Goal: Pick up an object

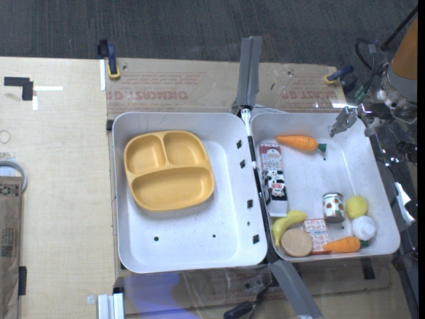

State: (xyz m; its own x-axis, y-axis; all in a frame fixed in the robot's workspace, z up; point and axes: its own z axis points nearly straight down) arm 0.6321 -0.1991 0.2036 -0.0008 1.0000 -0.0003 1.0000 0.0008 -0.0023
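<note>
The arm enters from the right and is bent over the far right corner of the right bin (388,198). Its pincer (346,119) hangs above the bin's far rim, fingers spread apart with nothing between them. A carrot (297,142) lies just beside it on the bin floor. Can (333,207), banana (287,223) and a second carrot (342,245) crowd the near end. A yellow plate (170,170) sits in the left bin (199,251).

The arm (405,58) was cut off by the right edge, and its pincer (346,119) was too small and blurred to read (finger spacing unclear). A brown bag (9,231) was cropped at the left edge. The milk carton's (273,178) print was illegible.
</note>
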